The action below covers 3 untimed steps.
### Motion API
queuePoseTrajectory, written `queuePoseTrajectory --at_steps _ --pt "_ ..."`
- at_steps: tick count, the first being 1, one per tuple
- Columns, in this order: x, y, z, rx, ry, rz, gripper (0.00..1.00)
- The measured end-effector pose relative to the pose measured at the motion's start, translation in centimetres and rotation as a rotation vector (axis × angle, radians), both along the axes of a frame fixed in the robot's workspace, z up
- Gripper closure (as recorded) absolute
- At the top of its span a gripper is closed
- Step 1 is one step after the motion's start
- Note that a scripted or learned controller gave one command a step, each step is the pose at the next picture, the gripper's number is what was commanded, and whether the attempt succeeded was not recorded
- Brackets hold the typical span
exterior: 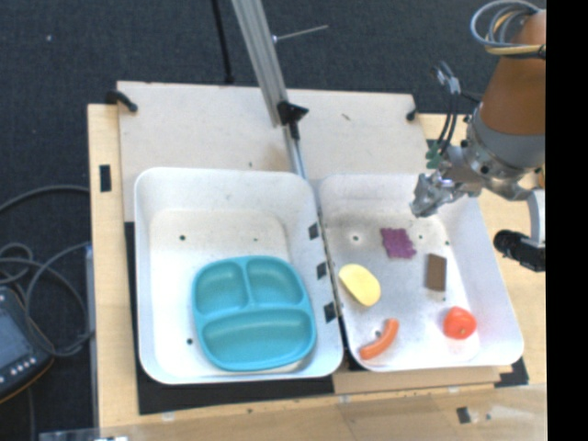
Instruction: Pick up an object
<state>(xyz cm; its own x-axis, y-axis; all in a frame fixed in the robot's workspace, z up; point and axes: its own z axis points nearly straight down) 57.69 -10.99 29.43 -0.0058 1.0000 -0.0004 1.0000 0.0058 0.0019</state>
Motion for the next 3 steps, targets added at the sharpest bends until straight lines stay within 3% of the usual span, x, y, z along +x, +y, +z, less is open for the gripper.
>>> queuePoseTrajectory --at_steps 3 --pt "-3.8 16.2 -3.8 0.002 0.002 0.001 1.0"
